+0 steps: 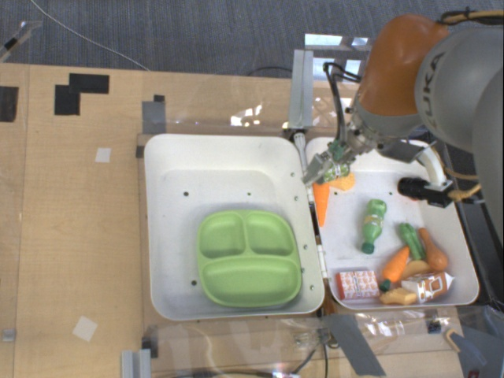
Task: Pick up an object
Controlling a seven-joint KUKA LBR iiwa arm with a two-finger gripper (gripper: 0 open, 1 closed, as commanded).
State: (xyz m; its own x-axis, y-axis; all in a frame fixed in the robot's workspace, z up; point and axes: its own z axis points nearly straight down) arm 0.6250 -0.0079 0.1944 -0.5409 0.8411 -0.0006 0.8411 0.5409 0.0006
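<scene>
The gripper hangs over the far left corner of the right bin, close to the wall that this bin shares with the left bin. Just under it is an orange carrot, pointing toward the near edge, with a small yellow-orange piece beside its top. The fingers seem to sit around the top of the carrot, but I cannot tell how far they are open, or whether they really grip it. The carrot looks to rest still on the bin floor, so I judge the pick not yet done: closing and lifting remain. The green plate lies in the left bin, and a green bottle and other toy food lie toward the near right corner.
</scene>
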